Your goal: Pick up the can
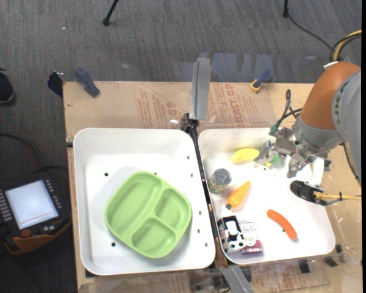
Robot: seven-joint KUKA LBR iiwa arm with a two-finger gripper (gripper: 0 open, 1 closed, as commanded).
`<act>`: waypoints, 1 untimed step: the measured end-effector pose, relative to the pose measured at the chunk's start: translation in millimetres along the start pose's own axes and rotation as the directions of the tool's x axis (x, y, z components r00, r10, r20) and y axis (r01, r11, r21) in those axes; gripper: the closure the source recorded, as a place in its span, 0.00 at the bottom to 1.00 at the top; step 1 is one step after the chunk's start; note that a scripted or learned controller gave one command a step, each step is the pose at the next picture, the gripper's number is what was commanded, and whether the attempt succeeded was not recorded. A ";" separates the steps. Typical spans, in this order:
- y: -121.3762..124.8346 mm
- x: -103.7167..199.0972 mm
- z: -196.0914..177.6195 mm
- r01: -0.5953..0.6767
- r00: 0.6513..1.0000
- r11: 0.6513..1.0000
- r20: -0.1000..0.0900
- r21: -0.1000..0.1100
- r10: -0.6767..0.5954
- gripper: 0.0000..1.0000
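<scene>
The grey two-finger gripper hangs over the upper right part of the right shallow white bin; whether it is spread or closed cannot be told. Just beside it lies one yellow banana-shaped toy. Further left, one small silver metal can stands upright near the bin's left wall, its round top facing up, touching one orange carrot-like toy. One slim orange-red piece and one small printed packet lie lower. The left white bin, second of two, holds one green three-compartment plastic plate.
</scene>
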State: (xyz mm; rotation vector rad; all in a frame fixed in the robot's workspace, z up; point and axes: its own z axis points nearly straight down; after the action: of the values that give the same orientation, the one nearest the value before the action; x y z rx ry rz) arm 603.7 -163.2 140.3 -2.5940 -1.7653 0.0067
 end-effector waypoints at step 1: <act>-128.2 -4.5 56.6 0.176 0.984 0.984 -0.002 0.004 -0.176 0.00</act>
State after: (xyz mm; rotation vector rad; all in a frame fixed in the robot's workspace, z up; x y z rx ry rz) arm 482.4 -120.2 84.4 -2.4245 -1.9845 0.0073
